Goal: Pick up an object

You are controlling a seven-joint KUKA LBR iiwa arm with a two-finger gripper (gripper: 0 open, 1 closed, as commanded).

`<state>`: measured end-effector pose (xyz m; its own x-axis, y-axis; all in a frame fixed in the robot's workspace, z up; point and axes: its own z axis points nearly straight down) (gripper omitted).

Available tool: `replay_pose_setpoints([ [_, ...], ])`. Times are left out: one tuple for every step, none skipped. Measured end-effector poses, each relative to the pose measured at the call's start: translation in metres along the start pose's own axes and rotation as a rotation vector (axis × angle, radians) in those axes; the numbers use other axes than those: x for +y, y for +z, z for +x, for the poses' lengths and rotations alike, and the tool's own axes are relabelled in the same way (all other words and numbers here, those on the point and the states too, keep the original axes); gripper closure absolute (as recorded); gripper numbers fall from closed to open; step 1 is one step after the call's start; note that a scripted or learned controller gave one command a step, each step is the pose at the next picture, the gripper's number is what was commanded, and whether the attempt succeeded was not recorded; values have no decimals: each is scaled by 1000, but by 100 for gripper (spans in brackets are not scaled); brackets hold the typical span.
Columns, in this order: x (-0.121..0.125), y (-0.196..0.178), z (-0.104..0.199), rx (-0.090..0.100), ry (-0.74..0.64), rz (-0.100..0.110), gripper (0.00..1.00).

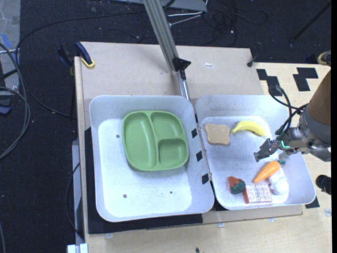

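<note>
The bench (137,67) stretches tan across the view, carrying two white bins side by side. The left bin (105,183) holds a green plate (156,140) with three compartments, sitting toward the bin's upper middle. The right bin (239,105) carries the small stuff. In comes the arm (321,115) from the right, grey wrist low over the right bin's far edge, and its gripper (267,152) hangs over the middle right of that bin, dark fingers pointing left, spread a little, nothing between them. Just below it lies the carrot (267,171), tilted, orange tip up toward the fingers, near but not gripped. Up top, a banana (248,127) curves along the bin's upper part, and a slice of bread (217,134) sits just left of it. Down at the front edge, a red and white box (258,194) lies beside a white object (279,184), which touches the carrot's lower end. Left of the box sits a small red and green piece (236,184), perhaps a strawberry.
</note>
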<state>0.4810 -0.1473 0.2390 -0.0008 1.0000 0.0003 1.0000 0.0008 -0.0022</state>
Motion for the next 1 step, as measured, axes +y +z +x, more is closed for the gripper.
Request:
replay_pose_setpoints([
  [0, -1, 0, 0, 0, -1, 0],
])
